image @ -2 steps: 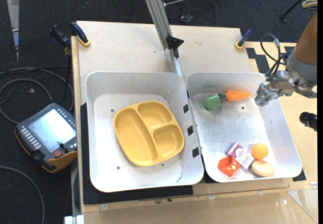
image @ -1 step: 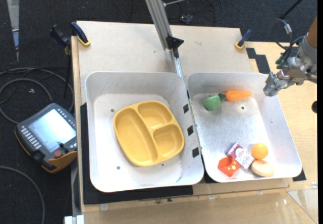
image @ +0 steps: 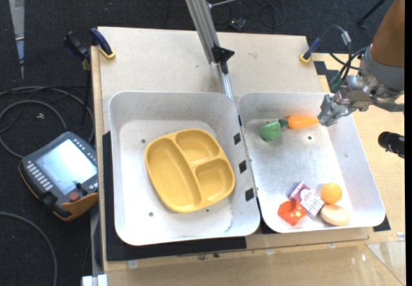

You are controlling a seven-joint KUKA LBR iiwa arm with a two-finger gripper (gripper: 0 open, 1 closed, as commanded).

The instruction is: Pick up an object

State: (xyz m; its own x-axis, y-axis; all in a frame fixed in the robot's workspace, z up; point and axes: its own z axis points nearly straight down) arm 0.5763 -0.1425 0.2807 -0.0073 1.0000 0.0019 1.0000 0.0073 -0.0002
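where the arm reaches in from the right, the pincer (image: 329, 114) sits low at the right bin's (image: 360, 169) far edge, touching the orange end of the toy carrot (image: 291, 123) — whether it grips is impossible to tell. a yellow divided plate (image: 189, 168) lies in the left bin (image: 129, 149).

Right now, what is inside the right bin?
The right bin holds a toy carrot with green leaves, a small pink packet, a red piece, an orange ball and a cream oval. The pincer hides the carrot's tip.
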